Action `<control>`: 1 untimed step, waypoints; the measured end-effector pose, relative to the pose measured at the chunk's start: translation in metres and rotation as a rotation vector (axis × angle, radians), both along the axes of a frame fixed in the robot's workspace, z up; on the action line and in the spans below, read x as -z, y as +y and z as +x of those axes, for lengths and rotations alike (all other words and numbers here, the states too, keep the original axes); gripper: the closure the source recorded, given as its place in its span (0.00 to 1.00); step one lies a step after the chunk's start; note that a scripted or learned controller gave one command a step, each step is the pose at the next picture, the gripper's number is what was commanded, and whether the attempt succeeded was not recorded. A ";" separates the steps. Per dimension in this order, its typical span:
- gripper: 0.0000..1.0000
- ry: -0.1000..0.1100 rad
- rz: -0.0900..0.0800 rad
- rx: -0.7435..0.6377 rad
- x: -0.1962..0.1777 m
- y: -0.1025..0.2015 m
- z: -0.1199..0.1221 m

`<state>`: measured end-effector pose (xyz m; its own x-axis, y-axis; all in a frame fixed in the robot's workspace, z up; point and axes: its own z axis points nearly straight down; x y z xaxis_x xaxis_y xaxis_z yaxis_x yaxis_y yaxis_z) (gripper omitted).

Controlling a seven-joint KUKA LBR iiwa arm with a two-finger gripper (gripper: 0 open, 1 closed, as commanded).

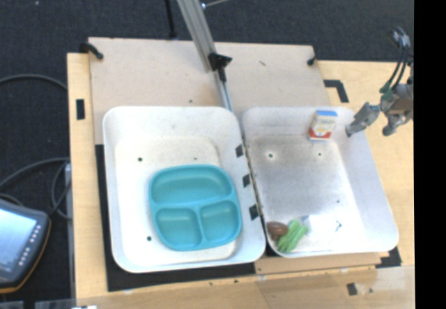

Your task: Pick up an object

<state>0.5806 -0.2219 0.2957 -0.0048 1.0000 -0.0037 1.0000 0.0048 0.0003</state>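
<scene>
At the right bin's [362,182] far right edge the end effector [380,118] hovers (grip state unclear), carrying nothing visible; the small carton [323,124] lies unpicked just beside it.

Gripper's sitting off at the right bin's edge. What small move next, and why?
Probably shift the gripper left, over the carton at the far edge of the right bin. It is the closest object and stands apart from the green and brown items in the near corner, so a grasp there looks least cluttered.
</scene>
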 end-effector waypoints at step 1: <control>0.00 0.007 0.005 -0.001 0.077 0.028 -0.010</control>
